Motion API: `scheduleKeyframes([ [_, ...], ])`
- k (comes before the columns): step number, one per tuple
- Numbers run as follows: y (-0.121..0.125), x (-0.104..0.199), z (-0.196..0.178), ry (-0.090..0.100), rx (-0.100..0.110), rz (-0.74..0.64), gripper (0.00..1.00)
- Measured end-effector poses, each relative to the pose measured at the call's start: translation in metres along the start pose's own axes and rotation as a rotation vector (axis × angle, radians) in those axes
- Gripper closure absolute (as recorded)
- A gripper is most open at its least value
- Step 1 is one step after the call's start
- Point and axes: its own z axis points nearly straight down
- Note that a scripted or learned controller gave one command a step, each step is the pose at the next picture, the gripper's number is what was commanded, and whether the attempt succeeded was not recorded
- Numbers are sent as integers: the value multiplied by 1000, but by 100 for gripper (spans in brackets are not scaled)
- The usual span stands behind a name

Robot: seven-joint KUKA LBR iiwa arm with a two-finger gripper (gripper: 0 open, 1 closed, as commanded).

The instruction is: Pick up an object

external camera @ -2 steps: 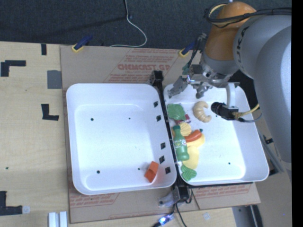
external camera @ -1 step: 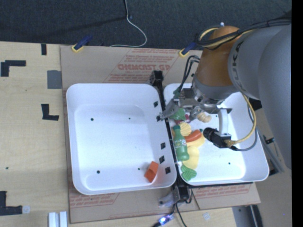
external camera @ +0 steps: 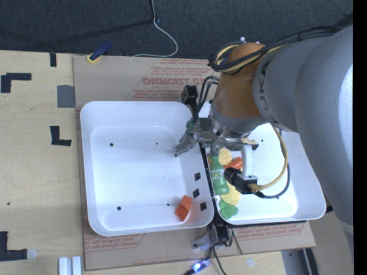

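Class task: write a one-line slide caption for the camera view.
KUKA arm reaches over two white bins; orange block lies in the left one.

bench [external camera: 34, 171] | cardboard sheet [external camera: 137, 76] | two white bins [external camera: 92, 153] side by side

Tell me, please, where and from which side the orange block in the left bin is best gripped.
Judging from above: the orange block lies alone on the left bin's floor near the front right corner. Come straight down and close across its narrower faces; the bin wall nearby makes a sideways approach awkward.
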Motion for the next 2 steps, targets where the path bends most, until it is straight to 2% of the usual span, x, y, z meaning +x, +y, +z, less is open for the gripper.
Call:
scheduleKeyframes([
  [1, 2, 85, -157, 5, -20, -7, 0],
  [2, -2, 144, 108, -4, 4, 2, 0],
])
